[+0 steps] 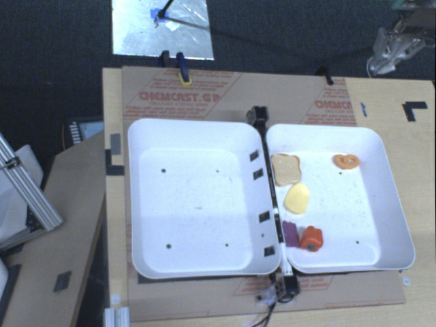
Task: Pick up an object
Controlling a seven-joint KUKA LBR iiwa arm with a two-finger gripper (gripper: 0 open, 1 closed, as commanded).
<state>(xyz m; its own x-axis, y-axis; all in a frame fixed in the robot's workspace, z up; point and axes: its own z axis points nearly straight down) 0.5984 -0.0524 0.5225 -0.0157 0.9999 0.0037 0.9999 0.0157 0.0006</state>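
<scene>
Four items in right bin (pixel 392 203) (toast (pixel 286 169) among them), end effector (pixel 390 56) well apart, upper right, grip state unreadable

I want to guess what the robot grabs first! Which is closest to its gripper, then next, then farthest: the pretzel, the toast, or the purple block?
From the gripper at the top right:
1. Pretzel, back of the right bin.
2. Toast, by the divider between the bins.
3. Purple block, front of the right bin, beside the red pepper.
</scene>
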